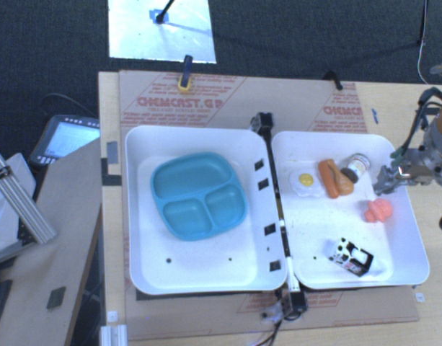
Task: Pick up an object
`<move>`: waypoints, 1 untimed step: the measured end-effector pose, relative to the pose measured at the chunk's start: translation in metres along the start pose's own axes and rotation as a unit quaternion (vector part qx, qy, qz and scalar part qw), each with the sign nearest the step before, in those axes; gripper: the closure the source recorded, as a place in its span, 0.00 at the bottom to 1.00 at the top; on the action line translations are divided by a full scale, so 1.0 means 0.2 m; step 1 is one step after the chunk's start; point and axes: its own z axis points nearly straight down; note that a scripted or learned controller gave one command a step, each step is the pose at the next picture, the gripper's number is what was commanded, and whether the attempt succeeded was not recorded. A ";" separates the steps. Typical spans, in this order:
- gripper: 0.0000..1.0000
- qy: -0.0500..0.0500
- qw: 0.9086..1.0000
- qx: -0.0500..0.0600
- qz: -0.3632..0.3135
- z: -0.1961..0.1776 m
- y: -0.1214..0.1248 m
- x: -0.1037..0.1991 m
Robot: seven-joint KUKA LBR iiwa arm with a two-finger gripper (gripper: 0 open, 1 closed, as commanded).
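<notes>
Cardboard-covered worktop point(228, 96), two white bins: the claw point(391, 177) is seen at the right bin's point(404, 265) far right edge (spread or pinched can't be told), with the pink object point(378, 210) lying just below-left of it, nearest by far.

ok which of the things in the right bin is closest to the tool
The pink lump, just below the tool by the bin's right wall. The can, sausage, fried egg and black-and-white toy all lie farther left or lower.
</notes>
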 end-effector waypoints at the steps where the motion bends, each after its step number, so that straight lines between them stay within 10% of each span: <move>1: 1.00 0.001 1.000 0.003 -0.002 0.08 0.11 0.23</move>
